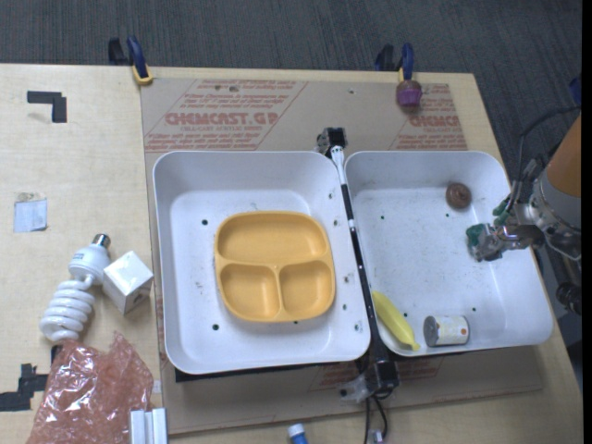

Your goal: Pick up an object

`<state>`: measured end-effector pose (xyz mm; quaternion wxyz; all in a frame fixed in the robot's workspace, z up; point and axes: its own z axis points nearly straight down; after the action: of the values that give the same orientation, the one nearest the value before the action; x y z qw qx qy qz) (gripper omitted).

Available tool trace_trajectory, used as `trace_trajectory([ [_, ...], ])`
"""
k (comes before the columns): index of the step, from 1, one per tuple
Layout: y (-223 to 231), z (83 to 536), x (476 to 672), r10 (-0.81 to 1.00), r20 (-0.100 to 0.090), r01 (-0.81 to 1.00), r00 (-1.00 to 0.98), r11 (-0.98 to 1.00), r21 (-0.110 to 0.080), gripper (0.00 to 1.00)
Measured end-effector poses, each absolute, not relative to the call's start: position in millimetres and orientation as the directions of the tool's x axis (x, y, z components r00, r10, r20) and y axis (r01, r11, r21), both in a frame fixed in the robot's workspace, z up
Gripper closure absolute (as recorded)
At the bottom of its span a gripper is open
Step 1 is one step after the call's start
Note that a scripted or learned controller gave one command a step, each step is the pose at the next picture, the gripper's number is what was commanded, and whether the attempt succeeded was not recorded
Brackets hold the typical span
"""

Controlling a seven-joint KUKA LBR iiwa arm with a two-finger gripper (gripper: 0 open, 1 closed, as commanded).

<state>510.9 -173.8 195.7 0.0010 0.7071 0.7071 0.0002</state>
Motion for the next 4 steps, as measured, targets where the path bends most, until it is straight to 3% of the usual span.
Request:
trace_trajectory([
  [1, -131, 194, 545.4, 1.000, -0.001, 1.000, 0.000, 0.000, 0.002, 1.00],
  [2, -132, 177, 567.0, 1.000, -0.001, 1.000, -0.002, 0.002, 0.001, 1.00],
  [3, -166, 180, 532.1, 1.000, -0.001, 1.000, 0.001, -0.001, 0.000, 1.00],
  [4, -215, 184, 477.9, 1.000, 0.000, 1.000, 0.001, -0.001, 0.000, 1.00],
])
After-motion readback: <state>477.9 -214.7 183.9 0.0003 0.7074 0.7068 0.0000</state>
